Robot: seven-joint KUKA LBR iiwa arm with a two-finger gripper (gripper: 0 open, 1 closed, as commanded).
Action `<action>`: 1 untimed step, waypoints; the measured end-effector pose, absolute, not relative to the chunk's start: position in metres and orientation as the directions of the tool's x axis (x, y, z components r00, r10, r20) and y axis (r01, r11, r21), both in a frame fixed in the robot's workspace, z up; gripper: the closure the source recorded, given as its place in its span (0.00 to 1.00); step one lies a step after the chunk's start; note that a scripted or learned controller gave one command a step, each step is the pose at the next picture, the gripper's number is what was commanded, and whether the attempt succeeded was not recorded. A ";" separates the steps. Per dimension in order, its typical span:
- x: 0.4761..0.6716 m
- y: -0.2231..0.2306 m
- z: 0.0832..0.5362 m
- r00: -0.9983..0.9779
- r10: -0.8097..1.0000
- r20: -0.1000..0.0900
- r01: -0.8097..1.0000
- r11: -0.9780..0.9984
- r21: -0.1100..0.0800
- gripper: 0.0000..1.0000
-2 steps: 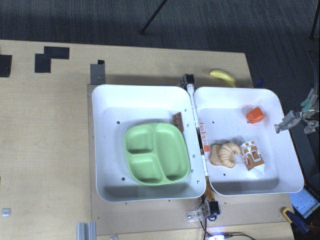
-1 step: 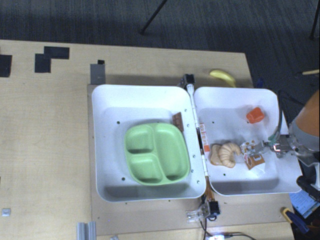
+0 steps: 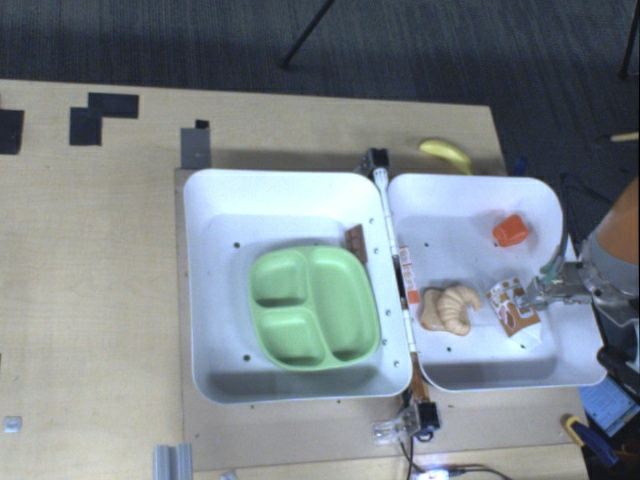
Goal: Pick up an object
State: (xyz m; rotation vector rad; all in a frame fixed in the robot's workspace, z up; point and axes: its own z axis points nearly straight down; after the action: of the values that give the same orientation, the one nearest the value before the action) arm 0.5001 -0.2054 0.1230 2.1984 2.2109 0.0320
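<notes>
The right bin (image 3: pixel 470 208) holds a tan croissant (image 3: pixel 450 308), a small orange block (image 3: pixel 510 231) and a white and brown printed packet (image 3: pixel 514 306). My gripper (image 3: pixel 545 288) reaches in over the bin's right rim and sits low at the packet's right edge, touching or nearly touching it. The packet still lies on the bin floor. The grey arm with its orange band (image 3: pixel 615 233) shows at the right edge of the view.
The left bin (image 3: pixel 215 268) carries a green divided plate (image 3: pixel 312 306), with a brown strip (image 3: pixel 355 239) by its upper right corner. A yellow banana (image 3: pixel 445 152) lies on the bench behind the right bin. Cables and clips (image 3: pixel 415 423) sit in front of the bins.
</notes>
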 end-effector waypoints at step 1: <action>0.576 -0.178 0.202 -0.006 1.000 -0.001 1.000 0.006 0.006 1.00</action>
State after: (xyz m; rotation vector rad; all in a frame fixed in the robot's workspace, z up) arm 0.5758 -0.1782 0.2020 2.2116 2.2250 0.0057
